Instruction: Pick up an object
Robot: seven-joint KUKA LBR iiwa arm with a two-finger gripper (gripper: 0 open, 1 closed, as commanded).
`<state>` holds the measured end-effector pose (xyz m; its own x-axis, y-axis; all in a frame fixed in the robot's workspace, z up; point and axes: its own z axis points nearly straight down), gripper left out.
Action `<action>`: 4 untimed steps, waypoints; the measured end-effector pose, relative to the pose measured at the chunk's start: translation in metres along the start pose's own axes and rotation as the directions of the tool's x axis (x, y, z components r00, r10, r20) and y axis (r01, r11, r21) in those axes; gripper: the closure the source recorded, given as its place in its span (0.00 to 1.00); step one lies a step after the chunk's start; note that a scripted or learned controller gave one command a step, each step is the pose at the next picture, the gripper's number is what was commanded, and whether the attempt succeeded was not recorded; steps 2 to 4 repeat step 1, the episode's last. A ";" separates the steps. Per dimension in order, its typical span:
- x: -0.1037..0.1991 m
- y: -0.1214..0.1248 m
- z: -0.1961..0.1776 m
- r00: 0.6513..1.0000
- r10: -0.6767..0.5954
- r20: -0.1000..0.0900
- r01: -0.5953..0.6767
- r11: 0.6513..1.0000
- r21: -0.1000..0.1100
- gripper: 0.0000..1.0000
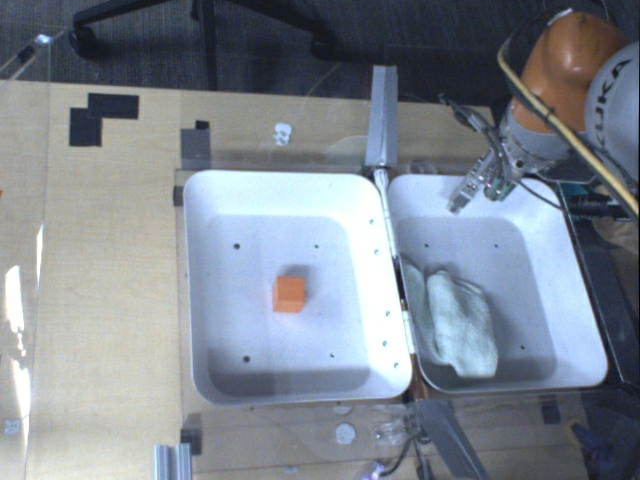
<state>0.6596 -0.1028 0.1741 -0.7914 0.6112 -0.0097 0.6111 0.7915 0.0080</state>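
Hovering at the upper right of the frame over the far rim of the right bin [560, 258], gripper [472, 194] carrying nothing, finger spread impossible to tell, probably poised between candidates: orange cube [289, 294] mid-left bin [215, 268], white cloth [460, 323] lower right.

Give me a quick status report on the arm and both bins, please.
Claw above right bin's far edge, holding nothing. Orange cube mid left bin; white cloth in right bin. Nothing blocking either.
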 end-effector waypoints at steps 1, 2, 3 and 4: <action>0.007 0.006 -0.003 0.998 -0.055 -0.004 0.055 0.998 0.004 1.00; 0.007 0.006 -0.003 0.998 -0.055 -0.004 0.055 0.998 0.004 1.00; 0.007 0.006 -0.003 0.998 -0.055 -0.004 0.055 0.998 0.004 1.00; 0.007 0.006 -0.003 0.998 -0.055 -0.004 0.055 0.998 0.004 1.00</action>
